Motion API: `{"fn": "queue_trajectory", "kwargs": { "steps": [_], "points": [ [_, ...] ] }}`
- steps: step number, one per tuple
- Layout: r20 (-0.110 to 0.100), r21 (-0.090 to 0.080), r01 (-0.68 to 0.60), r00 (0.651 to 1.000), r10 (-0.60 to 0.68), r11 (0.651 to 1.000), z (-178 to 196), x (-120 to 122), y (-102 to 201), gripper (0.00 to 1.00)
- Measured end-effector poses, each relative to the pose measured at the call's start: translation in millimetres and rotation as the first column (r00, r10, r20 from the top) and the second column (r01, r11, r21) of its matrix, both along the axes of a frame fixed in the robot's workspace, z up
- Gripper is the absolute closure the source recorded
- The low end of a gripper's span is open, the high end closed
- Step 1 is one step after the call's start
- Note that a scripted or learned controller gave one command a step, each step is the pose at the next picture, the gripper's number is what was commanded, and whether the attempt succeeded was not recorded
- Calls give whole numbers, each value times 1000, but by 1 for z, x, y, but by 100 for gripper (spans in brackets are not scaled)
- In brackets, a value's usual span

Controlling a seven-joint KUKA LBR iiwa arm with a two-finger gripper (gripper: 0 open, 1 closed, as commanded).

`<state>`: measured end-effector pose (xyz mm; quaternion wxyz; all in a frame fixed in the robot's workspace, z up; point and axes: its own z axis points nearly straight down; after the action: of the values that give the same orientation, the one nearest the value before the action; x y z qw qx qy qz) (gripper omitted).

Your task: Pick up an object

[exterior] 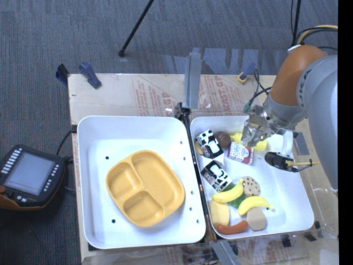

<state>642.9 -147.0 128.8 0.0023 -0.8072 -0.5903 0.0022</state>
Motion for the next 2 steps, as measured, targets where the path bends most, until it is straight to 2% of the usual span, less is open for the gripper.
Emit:
{"fn": "queue_trajectory", "kwargs": {
  "steps": [1,2],
  "points": [
    [-2,0,-1,1000,1,1000,-1,0,1,0],
    [2,10,-260,966,260,966,-37,2,-26,0]
  ]
}}
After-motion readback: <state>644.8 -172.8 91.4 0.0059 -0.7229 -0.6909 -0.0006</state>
